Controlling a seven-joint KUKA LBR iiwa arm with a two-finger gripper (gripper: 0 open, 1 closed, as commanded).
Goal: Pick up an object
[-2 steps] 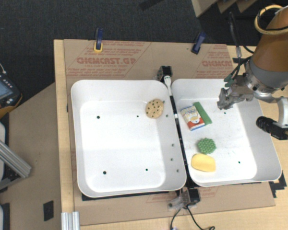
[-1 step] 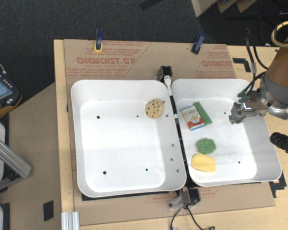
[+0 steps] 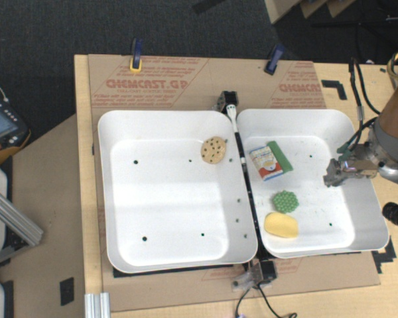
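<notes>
The gripper hangs over the right bin near its right wall (finger state cannot be told); the yellow lemon lies toward that bin's front-left corner.

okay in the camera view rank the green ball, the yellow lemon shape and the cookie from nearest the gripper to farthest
1. green ball, right bin, just left of the gripper.
2. yellow lemon shape, right bin, front.
3. cookie, left bin, near the divider.

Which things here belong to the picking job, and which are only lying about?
For the job: pincer, cookie, small carton, green ball, yellow lemon-like piece.
Lying about: two clamps, cardboard sheet, cables.
</notes>
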